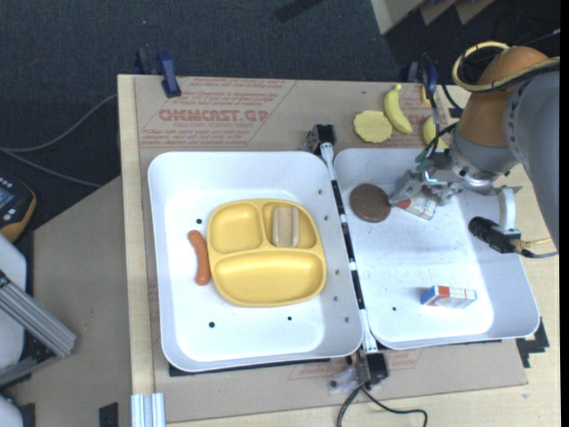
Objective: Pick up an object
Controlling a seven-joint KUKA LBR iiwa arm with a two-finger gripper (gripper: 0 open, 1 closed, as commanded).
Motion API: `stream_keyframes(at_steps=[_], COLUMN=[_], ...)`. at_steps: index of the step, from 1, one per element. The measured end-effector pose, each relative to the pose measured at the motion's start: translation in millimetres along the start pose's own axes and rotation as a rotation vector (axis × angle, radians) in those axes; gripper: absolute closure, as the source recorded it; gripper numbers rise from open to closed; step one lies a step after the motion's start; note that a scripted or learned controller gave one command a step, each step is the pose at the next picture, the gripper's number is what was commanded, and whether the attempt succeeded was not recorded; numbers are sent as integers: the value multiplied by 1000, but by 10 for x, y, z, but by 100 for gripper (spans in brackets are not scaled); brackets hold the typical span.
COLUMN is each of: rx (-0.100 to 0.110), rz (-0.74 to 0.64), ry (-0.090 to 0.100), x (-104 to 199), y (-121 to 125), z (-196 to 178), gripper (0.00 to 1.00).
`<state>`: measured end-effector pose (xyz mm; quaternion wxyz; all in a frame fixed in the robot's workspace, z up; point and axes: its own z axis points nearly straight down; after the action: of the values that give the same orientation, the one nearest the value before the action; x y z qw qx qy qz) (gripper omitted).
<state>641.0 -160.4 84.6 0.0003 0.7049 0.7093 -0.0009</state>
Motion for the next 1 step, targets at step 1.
stream_keyframes(at_steps=[1], rx=[-6], rz=[4], ry=[0], x=[-20], y=[271], z=[-7], gripper=[0])
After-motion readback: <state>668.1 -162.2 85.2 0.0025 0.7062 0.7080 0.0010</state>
